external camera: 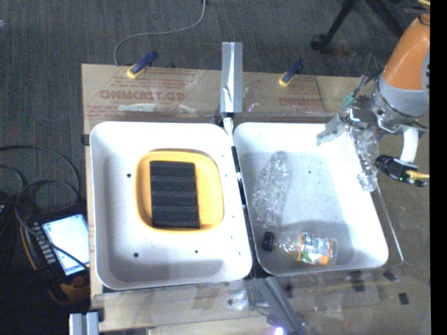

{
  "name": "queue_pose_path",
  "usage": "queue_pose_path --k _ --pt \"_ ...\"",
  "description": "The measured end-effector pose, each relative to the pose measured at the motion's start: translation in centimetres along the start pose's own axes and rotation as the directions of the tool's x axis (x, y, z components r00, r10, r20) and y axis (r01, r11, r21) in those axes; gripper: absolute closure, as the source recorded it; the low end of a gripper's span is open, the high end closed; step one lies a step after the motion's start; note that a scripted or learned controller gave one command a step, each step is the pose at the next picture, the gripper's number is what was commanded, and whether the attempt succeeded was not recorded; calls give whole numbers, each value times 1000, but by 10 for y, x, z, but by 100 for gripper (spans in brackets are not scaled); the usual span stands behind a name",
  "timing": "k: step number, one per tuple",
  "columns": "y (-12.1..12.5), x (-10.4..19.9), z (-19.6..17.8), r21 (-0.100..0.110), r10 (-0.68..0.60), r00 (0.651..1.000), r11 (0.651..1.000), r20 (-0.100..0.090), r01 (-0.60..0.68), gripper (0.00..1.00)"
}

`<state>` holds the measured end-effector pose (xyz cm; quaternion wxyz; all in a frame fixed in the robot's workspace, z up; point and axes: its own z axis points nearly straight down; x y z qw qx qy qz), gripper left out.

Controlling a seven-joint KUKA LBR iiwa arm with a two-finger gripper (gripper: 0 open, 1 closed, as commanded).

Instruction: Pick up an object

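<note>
the gripper (349, 142) is hovering over the right bin's (380, 218) far right edge, fingers spread and holding nothing. the clear bottle (271, 187) is lying left of it, long axis running front to back.

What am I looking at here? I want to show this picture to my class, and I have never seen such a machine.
This is one picture from a camera fixed above a bench, looking down at a slant. Two shallow white bins sit side by side. The left bin holds a yellow tray with a black ridged block in it. The right bin holds a clear crumpled plastic bottle and a small clear bottle with an orange label, lying on its side. From the right, a grey robot arm with an orange band reaches in. Its gripper, a two-finger hand, hangs at the right bin's far right corner. Nothing is between its fingers.
</note>
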<state>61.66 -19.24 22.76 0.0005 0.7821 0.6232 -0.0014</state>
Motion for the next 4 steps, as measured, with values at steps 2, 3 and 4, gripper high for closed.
queue_pose_path --k 2,3,4 --pt "-103 51 73 6 145 989 989 -2 -145 0" --pt "-106 -9 -29 -1 -44 999 999 -1 44 0" --pt "-105 -8 -37 0 -47 999 999 -2 47 100"
